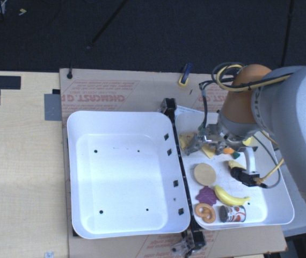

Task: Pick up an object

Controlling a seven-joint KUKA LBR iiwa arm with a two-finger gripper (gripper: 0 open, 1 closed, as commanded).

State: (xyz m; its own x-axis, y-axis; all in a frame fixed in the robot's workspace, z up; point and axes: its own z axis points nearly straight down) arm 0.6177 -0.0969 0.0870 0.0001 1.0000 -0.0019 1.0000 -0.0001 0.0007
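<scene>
Arm: I see the grey arm [282, 106] reaching in over the right bin [282, 211], its orange band [244, 98] above the wrist, which sits low over the bin's far half.
Gripper: the gripper [209, 138] is down among yellow bits near the bin's far left corner — I cannot tell how it is set, nor whether it has anything.
Objects: all in the right bin — a tan round disc [204, 174] near the middle, a purple grape bunch [206, 195] and a banana [230, 196] toward the near edge, a pretzel [205, 213] and a small can [232, 214] along the near wall.
Left bin: the left bin [78, 144] lies just beside, sharing the black divider [177, 165].
Risk, clutter: the yellow pieces [187, 141] by the wrist lie crowded — I judge a grasp may catch two or slip off both.
Risk, wall: so close to the divider, a finger could strike the rim and shove the bin.
Risk, cables: loose cables [260, 171] hang over the objects and may drag the banana.
</scene>
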